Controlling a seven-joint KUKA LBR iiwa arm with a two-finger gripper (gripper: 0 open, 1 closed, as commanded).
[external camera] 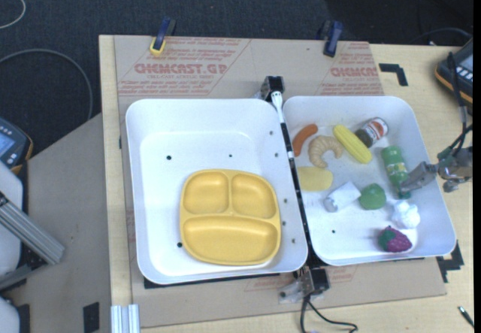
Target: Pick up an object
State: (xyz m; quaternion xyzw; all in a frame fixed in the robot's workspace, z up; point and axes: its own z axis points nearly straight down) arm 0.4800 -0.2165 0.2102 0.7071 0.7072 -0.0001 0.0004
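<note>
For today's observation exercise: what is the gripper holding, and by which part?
Nothing visibly. The gripper sits at the right bin's edge beside the green bottle.

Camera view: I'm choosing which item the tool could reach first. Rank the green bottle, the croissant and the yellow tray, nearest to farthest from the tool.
1. Green bottle, right bin, just beside the tool.
2. Croissant, right bin, toward its left side.
3. Yellow tray, left bin, farthest away.

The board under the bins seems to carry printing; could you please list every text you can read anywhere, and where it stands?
"CHEMCAST G.P": red print on the board, behind the left bin.
Smaller red line beneath it: too blurred to read.
Red print behind the right bin: partly covered, unreadable.
Labels on the can and green bottle: too small.
</note>
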